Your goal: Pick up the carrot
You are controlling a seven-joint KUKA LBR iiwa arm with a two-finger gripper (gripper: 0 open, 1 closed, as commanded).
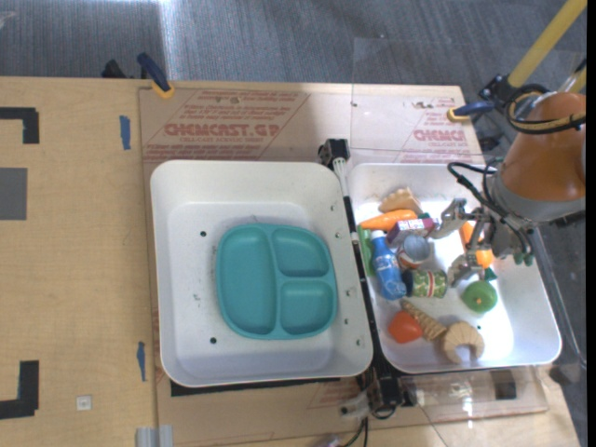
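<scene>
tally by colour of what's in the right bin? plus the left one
Right white bin:
Orange: 2, the long orange carrot and a round orange-red fruit
Blue: 1, a blue plastic bottle
Green: 2, a round green fruit and a small green can
Tan: 2, an ice cream cone and a bread-like wedge
Left white bin:
Teal: 1, a divided teal plate
Total: 8 that I can make out

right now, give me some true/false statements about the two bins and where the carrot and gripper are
1. The carrot lies in the right bin. True.
2. The teal divided plate sits in the right bin. False: it is in the left bin.
3. The gripper is over the right bin. True.
4. The carrot is between the gripper's fingers. False: it lies apart, nearer the left bin.
5. The green apple rests on the plate. False: it is in the right bin.
</scene>
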